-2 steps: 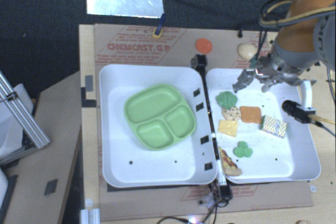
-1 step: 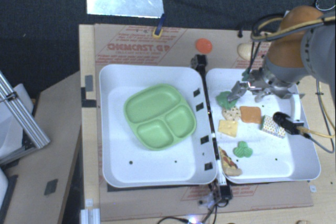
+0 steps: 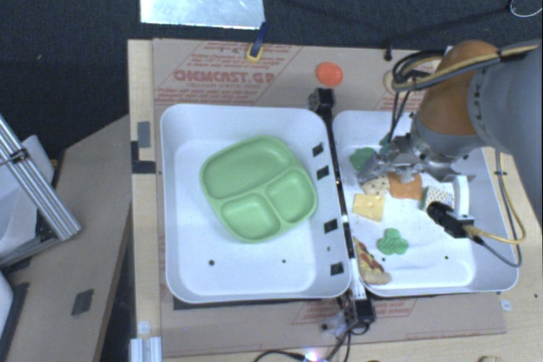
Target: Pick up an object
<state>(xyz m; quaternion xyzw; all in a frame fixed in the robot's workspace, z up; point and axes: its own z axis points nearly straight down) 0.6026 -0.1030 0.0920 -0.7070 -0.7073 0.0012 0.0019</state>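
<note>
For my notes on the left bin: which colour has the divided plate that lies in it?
Light green. The divided plate shows well in the camera view.

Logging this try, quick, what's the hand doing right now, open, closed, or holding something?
Hand: low in the right bin among the toy food; open or closed cannot be told, and no hold can be confirmed.

We see a pale green divided plate [image 3: 258,188] in a white bin [image 3: 182,267]. In the other white bin [image 3: 488,271] lie a yellow piece [image 3: 368,206], an orange piece [image 3: 407,187] and a dark green toy [image 3: 392,242].
</note>
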